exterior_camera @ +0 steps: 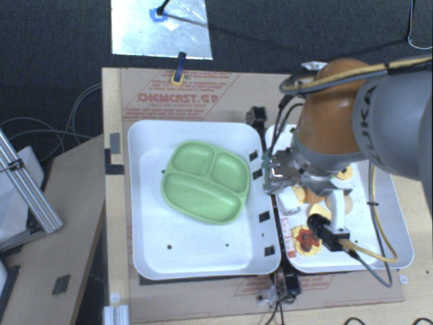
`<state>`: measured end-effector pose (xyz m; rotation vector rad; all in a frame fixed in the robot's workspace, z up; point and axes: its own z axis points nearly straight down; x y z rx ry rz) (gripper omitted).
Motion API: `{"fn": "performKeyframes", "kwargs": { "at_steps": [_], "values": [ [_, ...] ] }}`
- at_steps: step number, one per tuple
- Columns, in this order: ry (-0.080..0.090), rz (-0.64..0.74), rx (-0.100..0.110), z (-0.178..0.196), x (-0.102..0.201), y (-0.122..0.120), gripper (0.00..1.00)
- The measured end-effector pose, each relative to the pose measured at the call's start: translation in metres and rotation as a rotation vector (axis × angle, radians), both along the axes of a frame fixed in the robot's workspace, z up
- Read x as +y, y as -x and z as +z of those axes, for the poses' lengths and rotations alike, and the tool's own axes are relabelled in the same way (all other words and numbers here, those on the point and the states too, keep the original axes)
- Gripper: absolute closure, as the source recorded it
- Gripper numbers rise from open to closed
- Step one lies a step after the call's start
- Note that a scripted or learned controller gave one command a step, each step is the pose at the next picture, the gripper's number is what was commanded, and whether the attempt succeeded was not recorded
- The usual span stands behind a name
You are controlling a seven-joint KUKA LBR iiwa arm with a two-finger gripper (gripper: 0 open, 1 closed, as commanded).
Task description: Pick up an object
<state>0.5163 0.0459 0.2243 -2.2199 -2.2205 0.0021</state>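
Observation:
The arm reaches over the right bin, and its grey and orange wrist covers most of that bin's middle. My gripper points down into the bin, largely hidden under the wrist. Several small items lie around it. A red and yellow one sits near the bin's front left. An orange one lies just left of the gripper, and another orange and white piece peeks out on its right. Nothing can be seen held.
The left bin holds a green divided plate, lying flat near its middle. A metal sheet lies beyond the bench at the back. Cables run along the seam between the bins.

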Motion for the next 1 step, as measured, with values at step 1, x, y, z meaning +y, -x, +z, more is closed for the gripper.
{"fn": "performKeyframes", "kwargs": {
  "at_steps": [1],
  "values": [
    [0.0,0.0,-0.003,-0.0072,0.0019,-0.0082,1.0]
  ]
}}
